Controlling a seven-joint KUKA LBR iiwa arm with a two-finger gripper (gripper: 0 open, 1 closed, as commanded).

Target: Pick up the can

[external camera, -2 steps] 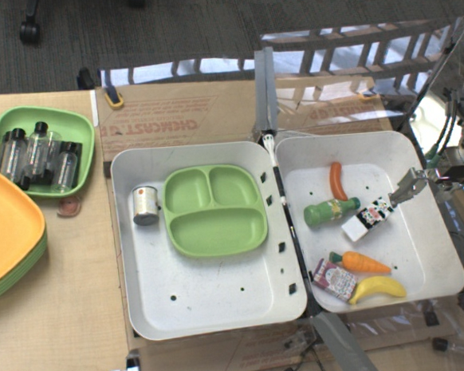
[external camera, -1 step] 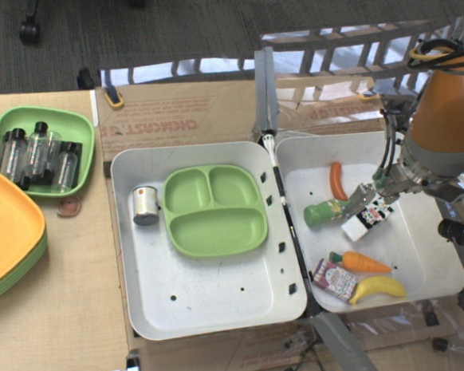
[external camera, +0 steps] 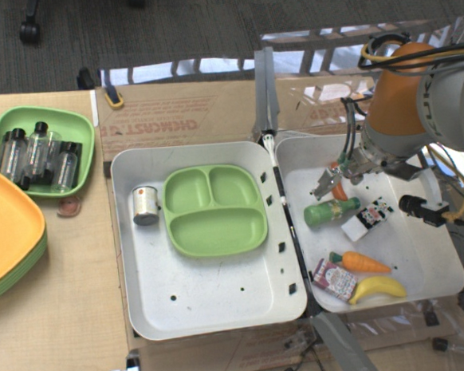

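Camera view, left to right. On the bench (external camera: 66, 314) at far left lie stacked orange plates (external camera: 4, 231) and a green tray of small bottles (external camera: 41, 152). The left bin (external camera: 146, 307) holds the can (external camera: 145, 205), a short silver cylinder lying near the bin's left wall, just beside the left edge of the green divided plate (external camera: 215, 209); its long axis runs roughly toward and away from the camera, one end face turned upward. The right bin (external camera: 431, 273) holds a green bottle (external camera: 330, 211) on its side, a small black-and-white box (external camera: 370, 216), a carrot (external camera: 364, 263), a banana (external camera: 378, 290) and a pink packet (external camera: 332, 278). The gripper (external camera: 333, 182) hangs low in the right bin, just above the green bottle's upper end, under the orange-banded wrist (external camera: 400, 87). Whether it is parted or closed cannot be told; nothing is seen clamped in it.

The governing relation: the can lies well apart from the gripper, directly to its left, across the divider between the bins and beyond the green divided plate. By judgement, the pick has not begun; the arm must lift clear, cross both, and descend near the left wall.
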